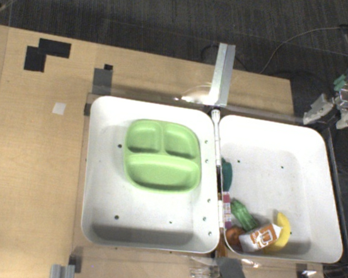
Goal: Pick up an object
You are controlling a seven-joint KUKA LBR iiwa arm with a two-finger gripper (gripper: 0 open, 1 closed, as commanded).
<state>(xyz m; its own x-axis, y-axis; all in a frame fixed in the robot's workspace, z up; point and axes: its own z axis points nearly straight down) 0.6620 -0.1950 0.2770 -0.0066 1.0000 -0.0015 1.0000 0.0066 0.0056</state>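
White plastic bins sit side by side at the middle of the frame: the left bin bears a green divided tray, the right bin keeps a small heap at its lower left corner, among it a yellow banana, an orange-and-white packet and a green item. The gripper hangs at the upper right of the frame, outside the bins, spread wide and holding nothing. The pick seems not yet begun; next it must travel over the heap and descend.
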